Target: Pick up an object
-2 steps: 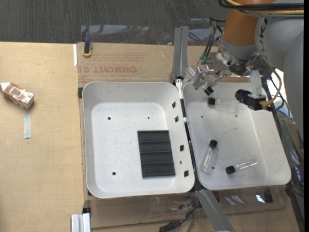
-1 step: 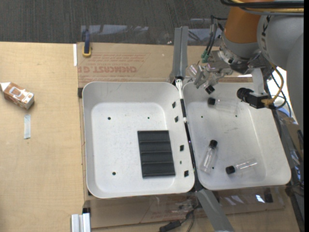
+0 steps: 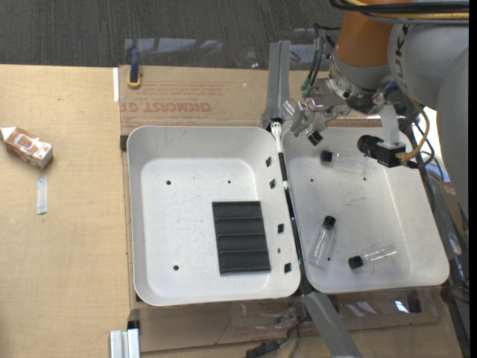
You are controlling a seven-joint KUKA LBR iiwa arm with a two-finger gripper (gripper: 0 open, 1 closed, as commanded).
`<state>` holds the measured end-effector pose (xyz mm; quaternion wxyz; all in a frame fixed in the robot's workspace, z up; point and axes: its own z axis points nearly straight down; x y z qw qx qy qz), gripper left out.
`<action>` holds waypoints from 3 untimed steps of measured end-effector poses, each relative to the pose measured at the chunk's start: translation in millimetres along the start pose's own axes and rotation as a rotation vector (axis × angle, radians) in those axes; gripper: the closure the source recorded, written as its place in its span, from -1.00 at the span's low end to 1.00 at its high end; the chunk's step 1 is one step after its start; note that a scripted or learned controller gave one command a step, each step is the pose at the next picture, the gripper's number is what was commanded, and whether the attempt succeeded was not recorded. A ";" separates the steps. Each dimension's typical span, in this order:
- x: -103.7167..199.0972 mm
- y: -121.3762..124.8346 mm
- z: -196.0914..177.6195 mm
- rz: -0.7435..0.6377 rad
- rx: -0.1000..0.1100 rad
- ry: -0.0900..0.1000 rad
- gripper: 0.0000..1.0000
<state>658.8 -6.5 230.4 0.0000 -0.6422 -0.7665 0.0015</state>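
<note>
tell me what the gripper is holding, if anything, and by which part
Cannot be told: the gripper hangs over the right bin's far left corner, too cluttered to make out.

A KUKA iiwa arm [image 3: 436, 32] in smooth pale grey, with a glossy, rounded orange band [image 3: 370, 13] above its wrist. Thin black and yellow cables loop around the band and trail down beside it. Below sits a cluttered metal wrist assembly [image 3: 339, 99] with small green fittings, grey brackets and a black cylindrical part.
</note>
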 end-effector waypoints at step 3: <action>-59.5 -10.8 4.4 0.302 -0.001 0.000 1.00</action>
